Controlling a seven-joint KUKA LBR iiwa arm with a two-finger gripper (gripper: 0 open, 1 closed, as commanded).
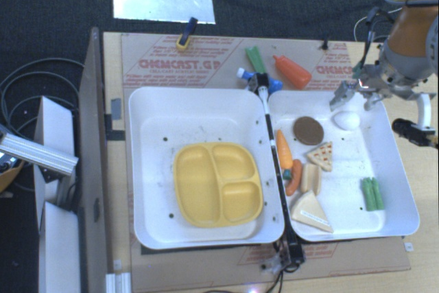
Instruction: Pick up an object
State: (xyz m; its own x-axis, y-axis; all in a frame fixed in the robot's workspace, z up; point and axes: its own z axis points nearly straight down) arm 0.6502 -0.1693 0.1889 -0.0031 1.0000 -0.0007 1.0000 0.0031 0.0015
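Gripper (357, 94) sits over the right bin's (394, 168) far right corner, right above a white egg (346, 120). Can't tell finger state, or whether they touch the egg. Along the right bin's left edge: carrot (283, 149), sausage (294, 177), cheese wedge (311, 211). Brown disc (308, 130) and pizza slice (321, 156) nearer the middle; green piece (372, 193) by the right edge. Yellow tray (218, 183) fills the left bin's (151, 147) middle.
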